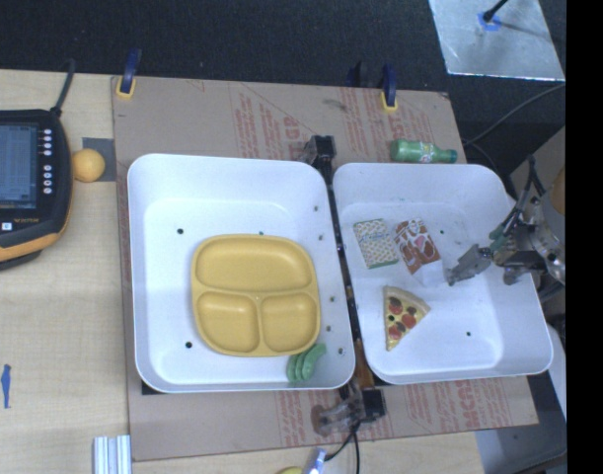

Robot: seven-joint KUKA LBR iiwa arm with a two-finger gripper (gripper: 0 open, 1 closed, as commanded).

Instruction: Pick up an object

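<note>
Since there's just the one overhead camera, everything below is from it. The gripper [476, 262] comes in low from 3 o'clock over the right-hand shallow white bin [518, 349]; can't tell how it's set, too small and dark. Nothing visibly in it.

Likely pick candidates all sit in that bin's 9 o'clock half: a square pale-green patterned card [376, 242], a red-and-white printed packet [416, 245] just beside it, and a toy pizza slice [402, 315] at about 7 o'clock from the gripper. Packet is nearest, so probably the target. They lie flat on the floor, so expect a hard pinch: thin edges, little to grab.

Left-hand white bin [153, 265] holds a yellow three-compartment plastic tray [254, 294] and a small green toy [306, 363] at its 5 o'clock corner, against the wall.

On the counter [54, 363]: a green bottle [423, 151] lying beyond the right bin at 12 o'clock, a teach pendant [20, 186] at 9 o'clock.
</note>
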